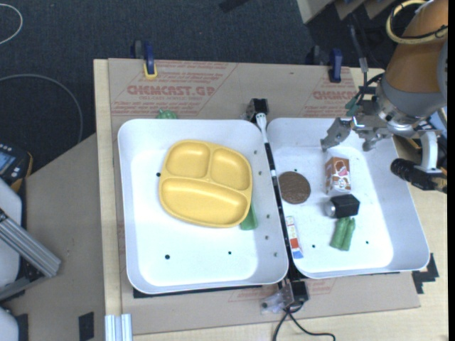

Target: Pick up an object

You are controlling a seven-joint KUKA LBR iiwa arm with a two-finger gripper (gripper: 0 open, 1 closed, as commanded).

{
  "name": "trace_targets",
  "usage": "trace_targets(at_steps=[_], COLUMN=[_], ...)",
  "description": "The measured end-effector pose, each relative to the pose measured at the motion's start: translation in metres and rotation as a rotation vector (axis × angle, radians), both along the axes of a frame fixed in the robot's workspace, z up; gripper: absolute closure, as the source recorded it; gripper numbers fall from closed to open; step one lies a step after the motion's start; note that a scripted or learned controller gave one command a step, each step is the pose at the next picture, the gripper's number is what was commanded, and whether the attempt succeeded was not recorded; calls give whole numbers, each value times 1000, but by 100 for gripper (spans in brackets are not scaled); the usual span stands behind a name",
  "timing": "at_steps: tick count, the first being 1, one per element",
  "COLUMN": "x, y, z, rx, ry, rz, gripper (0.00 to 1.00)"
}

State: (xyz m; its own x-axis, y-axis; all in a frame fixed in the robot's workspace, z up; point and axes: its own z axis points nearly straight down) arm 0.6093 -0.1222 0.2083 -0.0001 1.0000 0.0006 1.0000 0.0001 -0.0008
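My gripper (351, 139) hangs over the far part of the right bin (398, 251), its two grey fingers spread apart with nothing between them. Just below it lies a small red and white packet (338, 175). A black block (345, 205) sits nearer the front, and a green object (343, 234) lies beside it. A brown disc (293, 187) rests at the bin's left side, and a narrow white tube (292, 235) lies along the left wall.
The left bin (142, 261) holds a yellow divided plate (206, 183), with a green item (249, 220) tucked at its right edge. Blue clamps (148, 57) (335, 64) stand on the board's far edge. The arm's orange wrist (419, 45) occupies the upper right.
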Motion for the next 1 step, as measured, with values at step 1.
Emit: trace_targets(at_steps=[1], x=[-124], y=[32], z=[13], rx=[4], ry=[9], rz=[-2], gripper=[0])
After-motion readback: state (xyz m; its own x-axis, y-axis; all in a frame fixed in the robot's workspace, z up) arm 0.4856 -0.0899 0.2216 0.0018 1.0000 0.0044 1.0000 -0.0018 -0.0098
